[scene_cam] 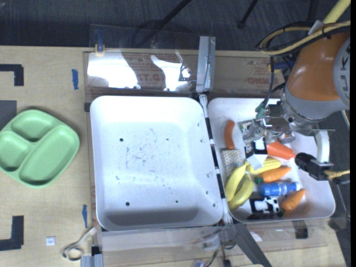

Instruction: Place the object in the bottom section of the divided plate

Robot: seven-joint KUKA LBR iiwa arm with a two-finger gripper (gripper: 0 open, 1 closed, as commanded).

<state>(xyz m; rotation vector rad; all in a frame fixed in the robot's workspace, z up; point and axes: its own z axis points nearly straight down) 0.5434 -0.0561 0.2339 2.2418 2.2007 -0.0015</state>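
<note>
Wooden bench (44,65), dark floor behind.

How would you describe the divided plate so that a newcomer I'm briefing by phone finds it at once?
Start at the two white bins in the middle of the bench, then look left past them onto the bare wooden surface. The divided plate lies there alone, near the view's left edge. It is pale green and rounded with three sections, one large and two small, unlike the square white bins and the toy food heaped in the right bin.
</note>
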